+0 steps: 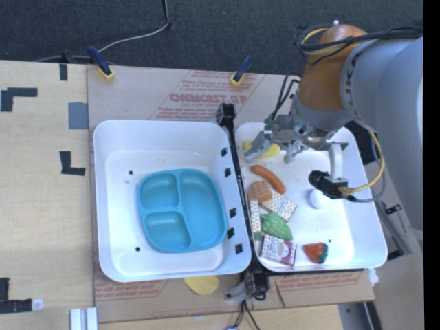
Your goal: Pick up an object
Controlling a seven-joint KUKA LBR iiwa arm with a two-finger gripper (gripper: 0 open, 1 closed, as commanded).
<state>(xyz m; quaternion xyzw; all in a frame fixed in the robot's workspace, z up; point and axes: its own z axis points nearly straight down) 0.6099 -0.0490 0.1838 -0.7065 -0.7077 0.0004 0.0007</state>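
Front of right bin (357, 249): we note a strawberry (315, 251), a small box (278, 250), a green piece (276, 224).
Middle: a sausage (267, 177).
Far end: gripper (275, 146) low over a yellow item (270, 150), mostly hidden; we cannot tell its opening or hold.
Left bin (110, 205): blue plate (181, 209).

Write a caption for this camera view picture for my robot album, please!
Robot gripper hovers over the toy food in the right bin, beside the blue divided plate in the left bin.

Divided tray (182, 210) in left bin (110, 143) — toys in right bin (364, 232)
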